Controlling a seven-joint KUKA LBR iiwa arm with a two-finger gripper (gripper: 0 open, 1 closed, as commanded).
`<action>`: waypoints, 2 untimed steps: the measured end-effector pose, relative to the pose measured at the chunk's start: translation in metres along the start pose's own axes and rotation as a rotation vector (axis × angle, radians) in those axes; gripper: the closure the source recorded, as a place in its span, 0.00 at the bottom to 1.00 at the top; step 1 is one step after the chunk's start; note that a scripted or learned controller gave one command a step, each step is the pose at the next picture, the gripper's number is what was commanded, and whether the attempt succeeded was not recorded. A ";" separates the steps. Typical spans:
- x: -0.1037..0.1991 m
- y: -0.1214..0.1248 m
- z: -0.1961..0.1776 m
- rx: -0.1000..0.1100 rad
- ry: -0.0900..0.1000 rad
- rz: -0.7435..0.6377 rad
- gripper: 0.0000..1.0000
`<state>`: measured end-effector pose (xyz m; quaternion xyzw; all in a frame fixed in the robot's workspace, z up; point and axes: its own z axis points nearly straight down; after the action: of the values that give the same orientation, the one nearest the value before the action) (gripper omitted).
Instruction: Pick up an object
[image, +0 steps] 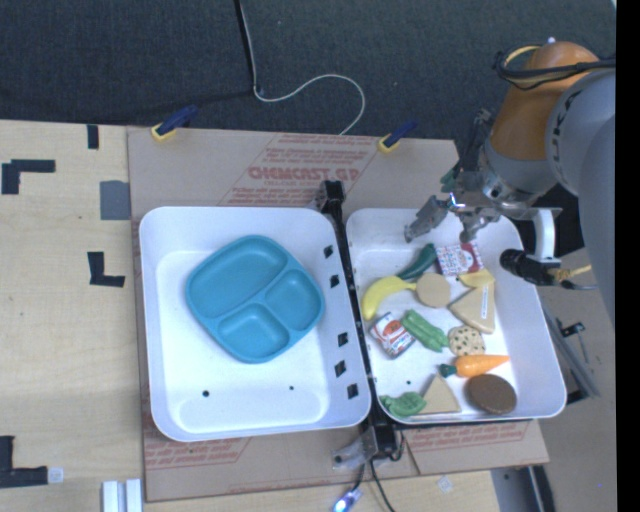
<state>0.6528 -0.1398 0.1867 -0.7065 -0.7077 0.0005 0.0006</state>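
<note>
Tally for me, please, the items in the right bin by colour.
Yellow: 1, banana
Green: 3
Orange: 1, carrot
Red and white: 2
Tan or brown: 6
Total: 13

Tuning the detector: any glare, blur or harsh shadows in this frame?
Camera view: even, soft lighting; the two-finger metal claw casts only a faint shadow on the right white plastic bin; the three-section blue plastic plate shows mild sheen, no blown glare; the small food toys look soft and low-resolution.

Two white bins (160, 300), one blue tray (255, 298), roughly eleven toy foods (440, 330).
</note>
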 end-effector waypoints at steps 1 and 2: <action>-0.017 -0.019 0.102 -0.006 -0.005 0.001 0.00; -0.015 -0.017 0.085 -0.008 -0.001 -0.001 1.00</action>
<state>0.6358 -0.1547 0.1017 -0.7063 -0.7079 -0.0018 -0.0028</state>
